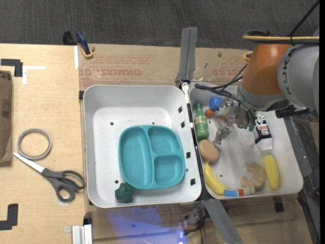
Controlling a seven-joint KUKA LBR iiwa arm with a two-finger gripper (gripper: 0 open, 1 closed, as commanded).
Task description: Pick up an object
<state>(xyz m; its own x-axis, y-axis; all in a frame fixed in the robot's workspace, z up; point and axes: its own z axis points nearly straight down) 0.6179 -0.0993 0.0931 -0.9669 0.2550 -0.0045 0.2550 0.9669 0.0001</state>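
Gripper hangs over right bin, grip state unclear (cannot tell); crowded bread roll, green bottle risk glancing miss.

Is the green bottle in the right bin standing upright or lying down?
Lying down. The green plastic bottle rests on its side along the left wall of the right white bin, with its cap end pointing away from the tan round object.

A dark grey floor is seen along the top. Below it, a pale wooden table is covered in part by a brown cardboard sheet with red print. Scissors and a tape roll are laid on the wood at the left, with black tape marks near the edge. A bluish glow is cast at the bottom.
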